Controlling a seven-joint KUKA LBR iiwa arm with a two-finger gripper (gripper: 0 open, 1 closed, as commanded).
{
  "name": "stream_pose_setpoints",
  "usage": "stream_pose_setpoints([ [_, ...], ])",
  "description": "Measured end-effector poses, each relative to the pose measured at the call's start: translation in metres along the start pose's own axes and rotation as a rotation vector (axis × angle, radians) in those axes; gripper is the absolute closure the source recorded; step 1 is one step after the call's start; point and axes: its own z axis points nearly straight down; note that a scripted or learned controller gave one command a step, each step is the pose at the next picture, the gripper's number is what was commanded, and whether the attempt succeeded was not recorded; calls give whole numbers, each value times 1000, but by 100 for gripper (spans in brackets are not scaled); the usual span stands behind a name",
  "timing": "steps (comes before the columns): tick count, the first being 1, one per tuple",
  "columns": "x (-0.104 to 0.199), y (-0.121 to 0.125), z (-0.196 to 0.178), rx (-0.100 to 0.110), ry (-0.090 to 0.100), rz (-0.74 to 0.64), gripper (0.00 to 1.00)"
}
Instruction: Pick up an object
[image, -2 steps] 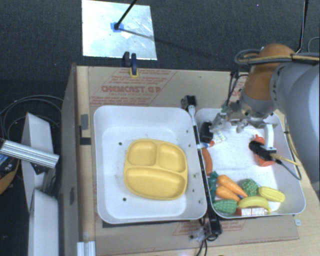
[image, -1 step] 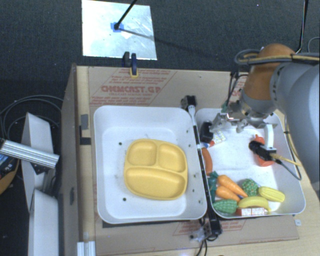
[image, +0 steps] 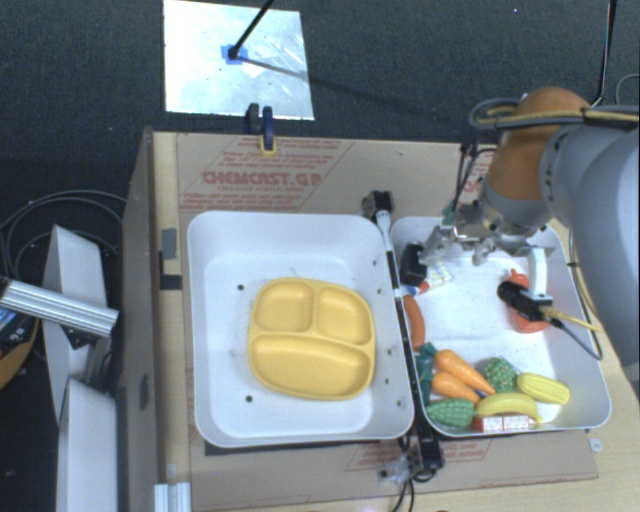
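Toys of light, stiff, smooth plastic crowded the near end of the right bin, and any of them would do as the object to pick. A yellow plate, the biggest piece, lay just outside that bin's left wall, too broad and flat to pinch anywhere but its rim. The tool hung over the bin's far left corner; I could not tell whether it was spread or pressed together.

The carrots near the bin's left wall looked best taken across their thick middles. The banana and corn, along the bin's near wall, were rounded and likely to slip. They lay packed together, leaving little room beside them. A small black thing at the bin's left wall was too dark to identify.
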Motion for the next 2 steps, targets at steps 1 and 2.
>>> stream_pose_setpoints([
  [1,0,0,0,0,0,-1,0],
  [2,0,0,0,0,-1,0,0],
])
